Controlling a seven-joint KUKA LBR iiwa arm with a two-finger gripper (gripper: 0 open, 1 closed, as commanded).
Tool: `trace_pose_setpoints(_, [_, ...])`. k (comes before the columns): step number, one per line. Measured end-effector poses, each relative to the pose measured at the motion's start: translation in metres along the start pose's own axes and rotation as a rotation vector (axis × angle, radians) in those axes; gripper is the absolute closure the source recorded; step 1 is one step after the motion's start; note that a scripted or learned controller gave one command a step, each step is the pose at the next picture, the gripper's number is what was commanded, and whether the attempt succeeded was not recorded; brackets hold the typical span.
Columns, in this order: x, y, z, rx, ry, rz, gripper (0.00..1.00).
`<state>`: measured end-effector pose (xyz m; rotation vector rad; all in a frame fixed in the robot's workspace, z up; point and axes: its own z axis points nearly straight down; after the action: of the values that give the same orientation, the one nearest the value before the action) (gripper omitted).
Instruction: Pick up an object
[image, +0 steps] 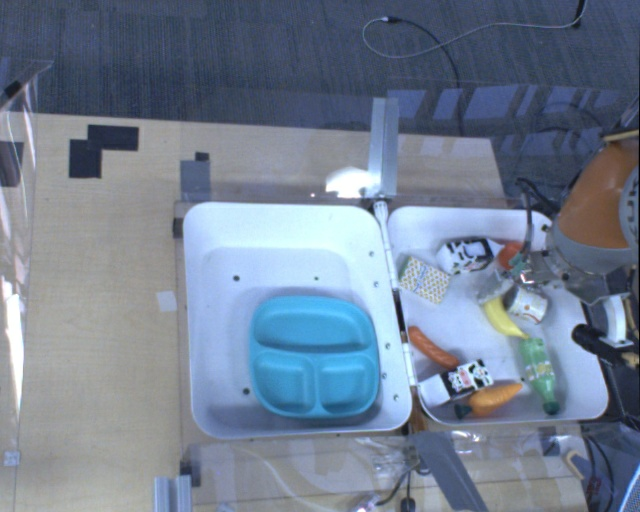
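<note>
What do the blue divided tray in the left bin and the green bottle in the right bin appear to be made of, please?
The blue three-compartment tray looks like moulded plastic with a matte finish: uniform colour, rounded edges, soft sheen. The green bottle seems translucent plastic, glossy, judging by its see-through tint and bright highlights; glass cannot be ruled out.

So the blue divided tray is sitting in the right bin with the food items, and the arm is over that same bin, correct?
Not quite. The camera view shows the blue divided tray in the left bin, alone there. The food items, such as the banana, carrot and green bottle, lie in the right bin, and the arm is indeed over that bin.
</note>
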<state>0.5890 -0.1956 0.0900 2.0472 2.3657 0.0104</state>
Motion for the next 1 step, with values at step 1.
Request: trace_pose_setpoints(1, [0.0016, 0.0032, -0.0124, -0.006, 0.002, -0.002, 1.00])
